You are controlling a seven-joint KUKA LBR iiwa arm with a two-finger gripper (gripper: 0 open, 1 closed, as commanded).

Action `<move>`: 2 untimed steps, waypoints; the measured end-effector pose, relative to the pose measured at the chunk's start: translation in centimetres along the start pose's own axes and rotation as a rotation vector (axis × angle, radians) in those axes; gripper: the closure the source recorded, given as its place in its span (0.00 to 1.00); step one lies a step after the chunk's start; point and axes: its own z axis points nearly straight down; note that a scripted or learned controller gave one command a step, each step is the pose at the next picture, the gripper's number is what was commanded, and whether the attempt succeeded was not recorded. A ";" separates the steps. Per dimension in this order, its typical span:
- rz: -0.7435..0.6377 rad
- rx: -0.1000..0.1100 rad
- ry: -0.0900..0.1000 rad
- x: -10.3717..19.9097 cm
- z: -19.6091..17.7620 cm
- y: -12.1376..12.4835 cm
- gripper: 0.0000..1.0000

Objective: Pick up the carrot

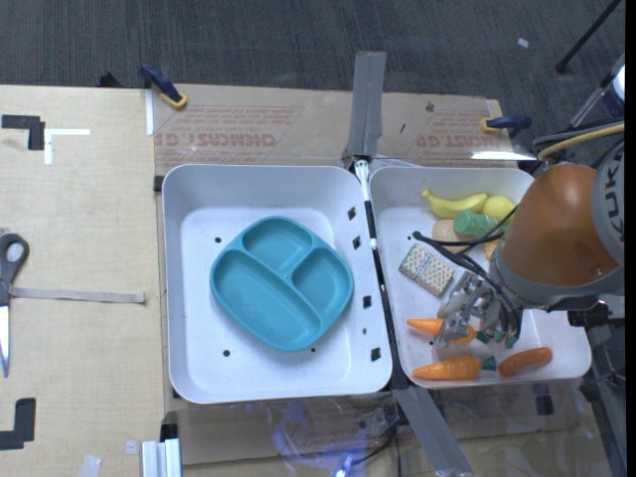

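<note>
Jaws (465, 318) hung low in the right bin (397, 266), over a small carrot (425, 325); whether they pinched it could not be told | a larger carrot (447, 369) lay near the bin's front edge | blue divided plate (282, 283) sat in the left bin (184, 266).

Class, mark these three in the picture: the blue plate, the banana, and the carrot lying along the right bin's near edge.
Blue plate (282, 282): camera view, centre ridge between compartments.
Banana (454, 204): camera view, middle of its body.
Carrot (447, 369): camera view, middle of the orange root.
</note>
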 end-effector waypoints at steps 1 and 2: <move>0.105 0.003 0.014 0.1 1.1 -1.2 1.00; 0.302 0.004 0.011 0.3 -3.5 -0.3 1.00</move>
